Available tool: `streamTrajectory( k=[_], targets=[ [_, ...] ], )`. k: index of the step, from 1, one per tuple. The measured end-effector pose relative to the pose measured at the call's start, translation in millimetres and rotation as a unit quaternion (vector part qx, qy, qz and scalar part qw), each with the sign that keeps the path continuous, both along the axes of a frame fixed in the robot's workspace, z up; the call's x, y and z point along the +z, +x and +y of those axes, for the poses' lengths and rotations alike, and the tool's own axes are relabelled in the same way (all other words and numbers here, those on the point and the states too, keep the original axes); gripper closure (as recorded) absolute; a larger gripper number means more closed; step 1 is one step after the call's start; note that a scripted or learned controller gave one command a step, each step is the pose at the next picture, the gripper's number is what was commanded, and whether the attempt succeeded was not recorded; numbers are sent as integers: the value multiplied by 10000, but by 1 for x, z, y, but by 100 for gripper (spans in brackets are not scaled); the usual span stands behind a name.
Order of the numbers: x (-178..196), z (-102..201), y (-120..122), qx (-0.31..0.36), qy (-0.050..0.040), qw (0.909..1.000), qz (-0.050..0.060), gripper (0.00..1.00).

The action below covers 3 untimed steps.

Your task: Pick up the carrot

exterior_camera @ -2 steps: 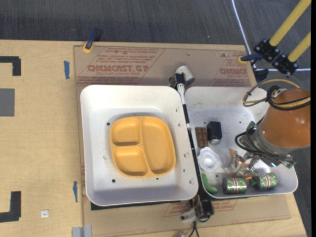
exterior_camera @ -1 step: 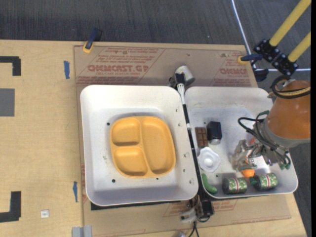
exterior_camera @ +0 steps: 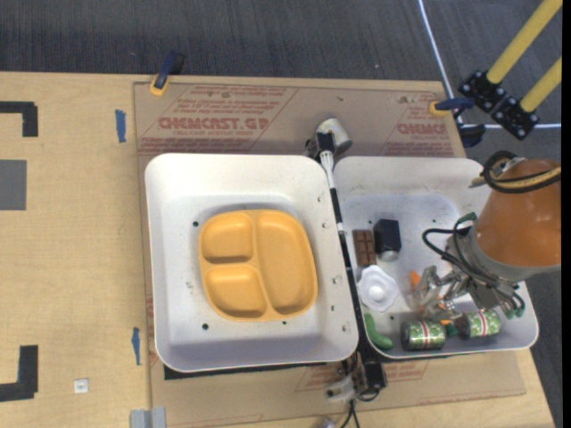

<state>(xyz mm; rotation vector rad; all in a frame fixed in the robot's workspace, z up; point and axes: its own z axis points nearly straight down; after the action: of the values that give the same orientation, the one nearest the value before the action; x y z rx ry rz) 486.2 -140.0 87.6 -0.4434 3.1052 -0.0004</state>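
Two green cans (exterior_camera: 451,328) lie along the right bin's (exterior_camera: 419,185) near wall; just behind them the small orange carrot (exterior_camera: 416,281) rests by a white cup (exterior_camera: 377,288), the gripper (exterior_camera: 443,290) low beside it, probably lining up a grasp.

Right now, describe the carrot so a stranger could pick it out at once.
Look in the right-hand white bin, the one the grey arm reaches into. Near its middle, just left of the gripper and right of a white lid-like piece, lies the carrot. It is the small orange sliver among cans and dark blocks.
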Motion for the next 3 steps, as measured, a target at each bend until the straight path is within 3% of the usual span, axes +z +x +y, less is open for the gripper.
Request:
streamTrajectory(
  k=[1,2,3],
  targets=[
    [10,1,1,-11,3,10000,-26,100],
    [15,1,9,-8,-5,9998,-176,0],
    [-2,43,16,-3077,11,9515,-6,0]
  ],
)
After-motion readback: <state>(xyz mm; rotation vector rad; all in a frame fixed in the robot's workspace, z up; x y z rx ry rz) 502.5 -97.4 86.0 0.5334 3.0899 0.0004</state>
